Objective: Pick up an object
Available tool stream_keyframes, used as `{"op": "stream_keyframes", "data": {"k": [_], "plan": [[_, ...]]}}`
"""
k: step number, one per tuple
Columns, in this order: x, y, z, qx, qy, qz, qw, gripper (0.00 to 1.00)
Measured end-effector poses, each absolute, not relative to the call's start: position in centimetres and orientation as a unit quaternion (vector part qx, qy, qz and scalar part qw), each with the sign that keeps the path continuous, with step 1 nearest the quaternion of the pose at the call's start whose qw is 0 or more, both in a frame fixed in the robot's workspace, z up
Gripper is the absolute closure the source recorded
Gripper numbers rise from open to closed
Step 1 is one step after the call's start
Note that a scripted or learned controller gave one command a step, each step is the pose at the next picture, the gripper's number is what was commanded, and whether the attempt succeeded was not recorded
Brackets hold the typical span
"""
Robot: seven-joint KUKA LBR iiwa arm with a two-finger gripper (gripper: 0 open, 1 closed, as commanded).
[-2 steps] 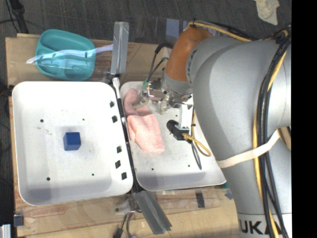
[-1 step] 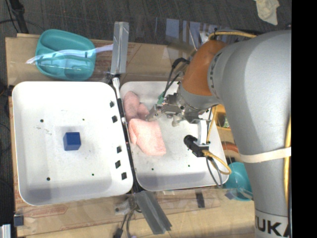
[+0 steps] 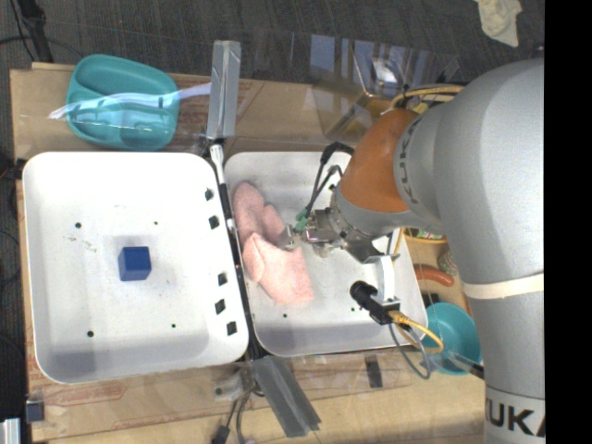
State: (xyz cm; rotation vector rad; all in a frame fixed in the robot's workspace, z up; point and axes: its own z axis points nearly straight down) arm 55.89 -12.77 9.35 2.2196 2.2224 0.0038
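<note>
the gripper (image 3: 298, 235) sits low in the right bin (image 3: 319, 339), at the edge of a pink cloth (image 3: 270, 257) lying on the bin's left side; i cannot tell how it is set. the grey arm (image 3: 481, 183) comes from the right. a blue cube (image 3: 135, 263) rests in the left bin (image 3: 55, 248) on the worktop (image 3: 28, 91).

Arm (image 3: 435, 174) over right bin (image 3: 277, 340); pink cloth (image 3: 268, 252) inside; blue cube (image 3: 135, 263) in left bin (image 3: 55, 359).

Robotics lab, KUKA arm (image 3: 481, 183), white bins (image 3: 55, 276)
</note>
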Motion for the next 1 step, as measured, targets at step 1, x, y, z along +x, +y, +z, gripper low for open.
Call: {"op": "stream_keyframes", "data": {"k": [1], "plan": [[59.45, -9.32, 9.32, 0.626, 0.780, 0.0000, 0.001, 0.00]]}}
